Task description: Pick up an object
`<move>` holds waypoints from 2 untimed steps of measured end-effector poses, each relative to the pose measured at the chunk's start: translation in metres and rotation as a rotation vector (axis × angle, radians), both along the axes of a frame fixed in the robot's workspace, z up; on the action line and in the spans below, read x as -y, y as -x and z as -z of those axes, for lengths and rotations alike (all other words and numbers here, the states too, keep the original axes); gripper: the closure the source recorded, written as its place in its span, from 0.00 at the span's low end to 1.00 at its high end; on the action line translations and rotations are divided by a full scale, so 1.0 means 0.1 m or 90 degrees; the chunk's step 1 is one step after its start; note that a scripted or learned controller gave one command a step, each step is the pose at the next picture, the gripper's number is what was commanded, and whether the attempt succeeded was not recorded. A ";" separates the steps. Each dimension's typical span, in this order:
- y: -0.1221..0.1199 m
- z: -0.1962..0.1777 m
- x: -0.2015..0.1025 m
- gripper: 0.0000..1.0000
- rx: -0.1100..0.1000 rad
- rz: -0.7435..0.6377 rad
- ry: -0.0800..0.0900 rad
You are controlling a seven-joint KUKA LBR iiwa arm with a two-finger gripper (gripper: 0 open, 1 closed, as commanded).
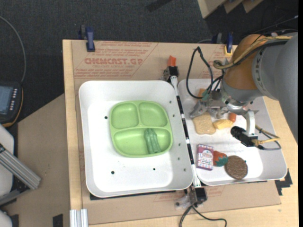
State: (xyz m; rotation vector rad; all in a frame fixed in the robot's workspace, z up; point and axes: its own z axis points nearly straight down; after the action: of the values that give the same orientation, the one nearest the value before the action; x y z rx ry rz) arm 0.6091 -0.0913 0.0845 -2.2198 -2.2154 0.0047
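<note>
Camera view: gripper (pixel 218 111) low in right bin (pixel 274 167), above tan bread slice (pixel 204 125) and yellow cheese wedge (pixel 221 124); finger state cannot be told. Centre yourself over one item, keep clear of bin divider (pixel 182 122), descend straight.

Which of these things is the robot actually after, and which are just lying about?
Likely for the job, in the right bin where the gripper is:
- tan cracker
- yellow piece
- purple packet
- brown cookie
- red piece

Lying about, in the left bin:
- green divided plate
- green pickle on it
</note>
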 end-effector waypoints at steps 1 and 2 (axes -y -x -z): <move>-0.60 -0.01 0.08 0.00 0.008 -0.003 0.002; -0.59 -0.12 0.08 1.00 0.007 -0.002 0.002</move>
State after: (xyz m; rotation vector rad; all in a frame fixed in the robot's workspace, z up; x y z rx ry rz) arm 0.6676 -0.0991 0.0961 -2.2228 -2.2270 -0.0033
